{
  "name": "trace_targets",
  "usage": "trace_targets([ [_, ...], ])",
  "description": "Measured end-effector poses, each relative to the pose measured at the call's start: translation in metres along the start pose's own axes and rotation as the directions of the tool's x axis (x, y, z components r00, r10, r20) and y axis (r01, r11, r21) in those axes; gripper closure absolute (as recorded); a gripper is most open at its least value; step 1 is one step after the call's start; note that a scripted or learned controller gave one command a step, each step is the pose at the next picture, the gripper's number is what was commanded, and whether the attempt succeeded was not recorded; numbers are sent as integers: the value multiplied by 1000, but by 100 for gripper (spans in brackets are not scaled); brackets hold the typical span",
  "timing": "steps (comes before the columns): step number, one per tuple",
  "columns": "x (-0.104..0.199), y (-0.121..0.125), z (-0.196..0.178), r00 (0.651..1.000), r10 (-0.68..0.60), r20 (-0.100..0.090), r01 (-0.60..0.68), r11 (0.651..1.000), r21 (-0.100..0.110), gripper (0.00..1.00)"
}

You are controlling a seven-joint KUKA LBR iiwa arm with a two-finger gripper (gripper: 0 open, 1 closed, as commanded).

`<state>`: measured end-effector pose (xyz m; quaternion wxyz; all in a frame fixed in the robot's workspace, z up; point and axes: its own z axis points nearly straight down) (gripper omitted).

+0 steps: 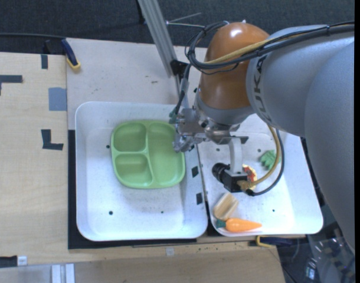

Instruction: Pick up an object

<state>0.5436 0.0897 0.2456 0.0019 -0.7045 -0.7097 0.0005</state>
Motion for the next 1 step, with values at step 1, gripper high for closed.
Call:
trace_targets([
  [1, -4, 1, 0, 1000, 5, 2, -5, 1000, -1, 0],
])
